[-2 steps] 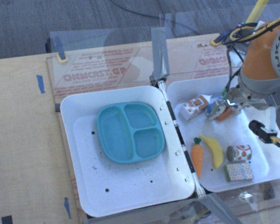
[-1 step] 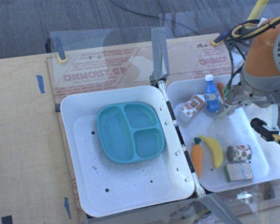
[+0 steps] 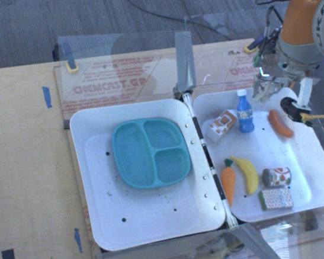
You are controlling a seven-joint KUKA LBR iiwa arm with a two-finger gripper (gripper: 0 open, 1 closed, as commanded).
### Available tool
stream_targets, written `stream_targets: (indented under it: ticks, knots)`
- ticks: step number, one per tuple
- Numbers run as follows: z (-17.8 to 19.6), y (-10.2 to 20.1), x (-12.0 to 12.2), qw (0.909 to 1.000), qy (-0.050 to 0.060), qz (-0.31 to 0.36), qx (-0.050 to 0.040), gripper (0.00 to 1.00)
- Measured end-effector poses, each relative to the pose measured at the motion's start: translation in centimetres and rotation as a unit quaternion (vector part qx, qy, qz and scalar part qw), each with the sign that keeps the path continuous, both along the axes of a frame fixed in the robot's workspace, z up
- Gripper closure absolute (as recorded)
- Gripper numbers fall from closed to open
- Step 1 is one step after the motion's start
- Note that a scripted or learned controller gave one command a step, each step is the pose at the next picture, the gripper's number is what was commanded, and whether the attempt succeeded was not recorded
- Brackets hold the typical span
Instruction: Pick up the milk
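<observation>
The milk (image 3: 221, 124) is a small white and brown carton lying on its side near the upper left of the right bin (image 3: 319, 160). Just to its right stands a blue bottle (image 3: 244, 112) with a white cap. My gripper (image 3: 266, 88) hangs over the bin's upper right part, to the right of the bottle and well apart from the milk. Nothing shows between its fingers, and the grey wrist with the orange band rises above it.
The right bin also holds a sausage (image 3: 280, 123), a banana (image 3: 247, 173), a carrot (image 3: 228, 185), a can (image 3: 276, 177) and a small patterned box (image 3: 277, 198). A teal divided plate (image 3: 151, 152) lies in the left bin (image 3: 98, 183).
</observation>
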State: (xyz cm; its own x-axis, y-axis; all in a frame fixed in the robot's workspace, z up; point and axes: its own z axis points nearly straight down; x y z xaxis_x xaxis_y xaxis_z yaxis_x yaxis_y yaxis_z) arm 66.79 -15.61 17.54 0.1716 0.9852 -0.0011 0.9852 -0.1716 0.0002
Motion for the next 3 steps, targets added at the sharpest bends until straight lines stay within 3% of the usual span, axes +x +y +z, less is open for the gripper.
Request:
stream_targets:
  ticks: [1, 2, 3]
  knots:
    - [0.0, 0.1, 0.0, 1.0, 0.0, 0.0, 0.0, 0.0]
    - [-6.7, -0.9, 0.0, 0.9961, -0.001, 0.088, -0.0003, 0.0]
    - [-8.8, 3.0, -4.1, 0.9974, -0.003, 0.072, -0.0003, 0.0]
